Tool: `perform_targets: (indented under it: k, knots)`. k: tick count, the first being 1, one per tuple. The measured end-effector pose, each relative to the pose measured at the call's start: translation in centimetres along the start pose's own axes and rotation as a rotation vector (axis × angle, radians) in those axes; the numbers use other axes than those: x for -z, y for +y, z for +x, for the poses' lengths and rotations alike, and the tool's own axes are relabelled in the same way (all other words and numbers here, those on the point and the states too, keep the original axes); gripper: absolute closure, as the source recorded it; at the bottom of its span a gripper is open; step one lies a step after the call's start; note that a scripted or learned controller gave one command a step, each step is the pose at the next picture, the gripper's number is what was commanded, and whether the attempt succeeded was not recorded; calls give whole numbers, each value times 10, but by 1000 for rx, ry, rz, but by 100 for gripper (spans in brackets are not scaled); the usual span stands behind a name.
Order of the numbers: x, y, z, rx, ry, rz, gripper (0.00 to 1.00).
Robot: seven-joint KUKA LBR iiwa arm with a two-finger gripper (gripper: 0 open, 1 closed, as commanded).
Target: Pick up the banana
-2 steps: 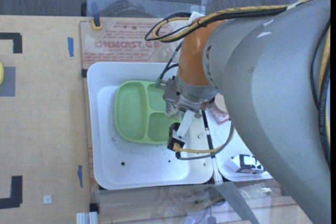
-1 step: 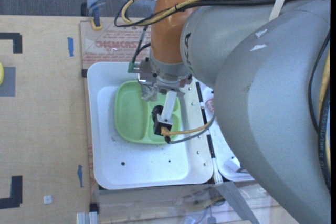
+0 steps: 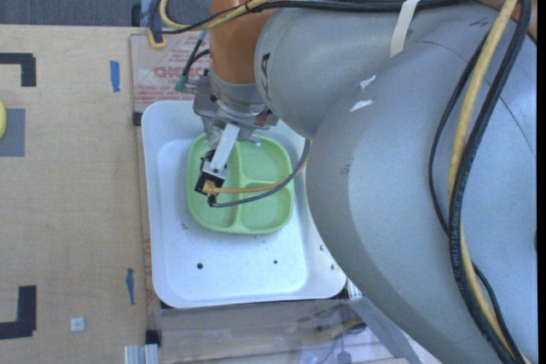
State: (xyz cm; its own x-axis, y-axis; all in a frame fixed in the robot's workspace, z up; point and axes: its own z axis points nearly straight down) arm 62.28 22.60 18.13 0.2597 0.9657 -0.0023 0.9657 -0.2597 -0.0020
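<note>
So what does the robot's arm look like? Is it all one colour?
Not quite! The arm is big, round and smooth, mostly grey. Near its end sits a shiny orange band, like a ball. A yellow cable and a black cable run along the outside, and a strip of white tape wraps the cables against the grey shell.

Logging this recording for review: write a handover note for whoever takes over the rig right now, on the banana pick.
Gripper: over the left part of the green plate, which lies in the white bin. Whether it is open or shut cannot be told.
Banana: cannot be placed from this view. The arm covers the bin's right side.
Done: nothing confirmed, no grasp seen.
Left: locate the banana, grasp it, lift it.
</note>
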Motion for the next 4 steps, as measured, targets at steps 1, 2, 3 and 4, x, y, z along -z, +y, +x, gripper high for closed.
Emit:
perform_targets:
  k: [1, 2, 3, 4]
  knots:
    - [-87, 44, -11, -113, 1, 1, 100]
    - [105, 39, 11, -417, 5, -4, 100]
    - [116, 28, -50, -446, -1, 3, 100]
    - [25, -14, -3, -458, -5, 8, 100]
